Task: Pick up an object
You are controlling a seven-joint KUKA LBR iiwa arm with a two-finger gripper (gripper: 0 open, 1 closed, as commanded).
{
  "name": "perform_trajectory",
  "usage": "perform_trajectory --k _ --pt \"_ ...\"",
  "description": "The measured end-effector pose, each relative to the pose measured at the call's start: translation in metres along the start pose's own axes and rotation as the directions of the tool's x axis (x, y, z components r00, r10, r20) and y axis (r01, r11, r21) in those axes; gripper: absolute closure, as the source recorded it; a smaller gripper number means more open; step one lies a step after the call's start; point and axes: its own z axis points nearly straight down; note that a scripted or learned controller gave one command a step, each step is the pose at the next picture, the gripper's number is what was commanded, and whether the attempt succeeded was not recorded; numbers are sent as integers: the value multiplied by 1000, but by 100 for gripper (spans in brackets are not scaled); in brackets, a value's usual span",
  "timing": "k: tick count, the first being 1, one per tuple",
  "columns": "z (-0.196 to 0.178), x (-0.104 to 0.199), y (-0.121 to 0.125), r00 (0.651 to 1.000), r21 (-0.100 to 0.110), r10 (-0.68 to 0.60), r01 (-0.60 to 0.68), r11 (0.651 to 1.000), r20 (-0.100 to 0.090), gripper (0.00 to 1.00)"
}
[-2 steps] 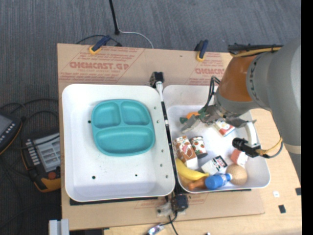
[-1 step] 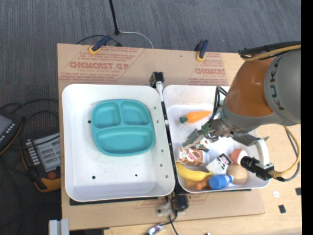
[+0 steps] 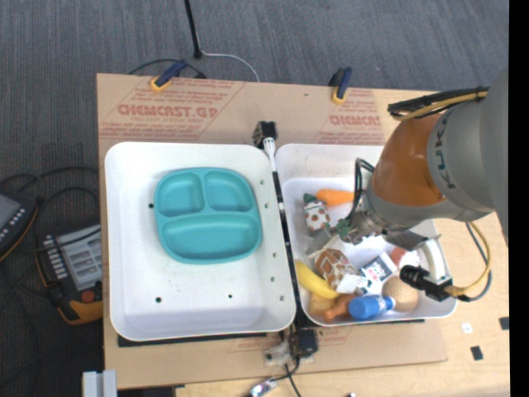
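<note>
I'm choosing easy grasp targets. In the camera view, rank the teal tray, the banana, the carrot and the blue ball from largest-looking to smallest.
1. teal tray, by far the largest.
2. banana.
3. carrot and blue ball: they look alike in size, and other items partly hide both, so I won't rank them.

Arm low over the cluttered right bin, teal tray alone in the left.

The arm (image 3: 446,160), grey with an orange band, reaches in over the right bin (image 3: 285,197), its gripper (image 3: 354,228) down among the objects. Beneath lie a banana (image 3: 312,279), a brown-and-white loaf-like item (image 3: 332,264), an orange carrot (image 3: 335,196), a blue item (image 3: 369,307) and small cards (image 3: 378,270). The left bin (image 3: 124,222) holds a teal divided tray (image 3: 207,214). Both bins rest on a brown board (image 3: 165,110) fixed with clamps (image 3: 168,75).
</note>
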Motion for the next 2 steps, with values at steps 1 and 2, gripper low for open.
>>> perform_trajectory --k 1,2 --pt "14 0 -47 985 -18 -170 170 985 14 0" --pt "15 -7 -13 950 -1 -312 312 950 3 0"
